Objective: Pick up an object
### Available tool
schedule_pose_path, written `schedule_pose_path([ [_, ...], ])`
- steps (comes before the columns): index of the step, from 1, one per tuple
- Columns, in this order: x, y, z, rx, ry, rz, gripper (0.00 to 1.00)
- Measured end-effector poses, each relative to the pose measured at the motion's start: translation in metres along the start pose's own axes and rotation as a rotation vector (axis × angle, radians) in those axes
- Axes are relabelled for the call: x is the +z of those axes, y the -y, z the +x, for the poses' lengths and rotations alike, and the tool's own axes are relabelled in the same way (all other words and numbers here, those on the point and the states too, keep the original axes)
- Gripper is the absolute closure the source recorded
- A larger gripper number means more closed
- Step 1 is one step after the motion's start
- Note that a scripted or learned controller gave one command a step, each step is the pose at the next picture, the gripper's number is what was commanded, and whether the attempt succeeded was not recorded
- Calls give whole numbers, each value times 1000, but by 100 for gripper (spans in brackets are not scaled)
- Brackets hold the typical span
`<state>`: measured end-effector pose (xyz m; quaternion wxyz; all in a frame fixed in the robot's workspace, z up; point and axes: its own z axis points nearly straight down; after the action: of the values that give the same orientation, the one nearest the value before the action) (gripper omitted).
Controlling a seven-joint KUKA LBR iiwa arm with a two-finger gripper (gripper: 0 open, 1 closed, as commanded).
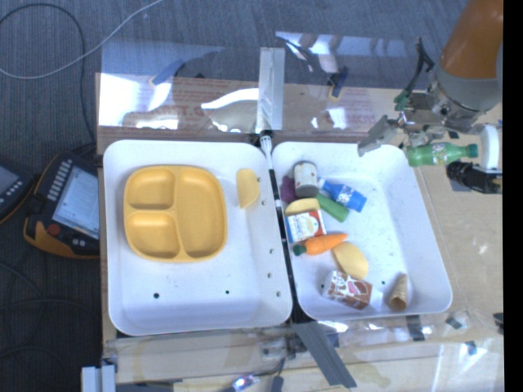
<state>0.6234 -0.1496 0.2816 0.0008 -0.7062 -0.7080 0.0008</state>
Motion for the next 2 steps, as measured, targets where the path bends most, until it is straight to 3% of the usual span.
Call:
schedule_pose_path([
  [1,81,2,32,-118,1,0,0],
  [2,124,-28,31,-243,3,0,0],
])
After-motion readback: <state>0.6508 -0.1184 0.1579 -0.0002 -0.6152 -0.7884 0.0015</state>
